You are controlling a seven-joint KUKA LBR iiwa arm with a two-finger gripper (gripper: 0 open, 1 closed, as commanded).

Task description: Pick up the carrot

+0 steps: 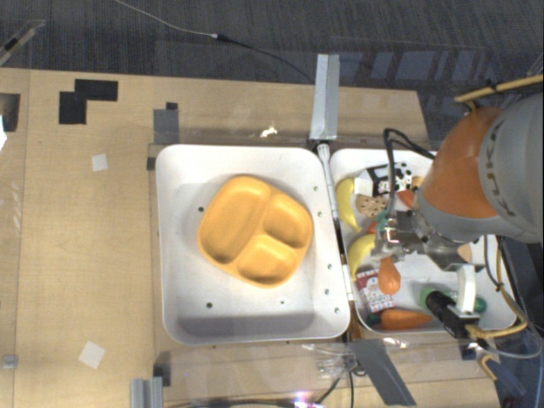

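The carrot (406, 318) is a long orange piece lying flat along the front wall of the right bin (501, 317). My gripper (388, 235) hangs over the middle of that bin, behind and a little left of the carrot, under the grey arm with its orange band (455, 172). An orange oval piece (388, 276) lies between the gripper and the carrot. I see nothing of the carrot in the gripper.
Two yellow rounded items (345, 201) (361, 249) lie at the right bin's left wall. A dark green item (442, 303) lies right of the carrot, and a small red-and-white packet (368, 286) left of it. The left bin (183, 313) holds a yellow divided plate (255, 228).
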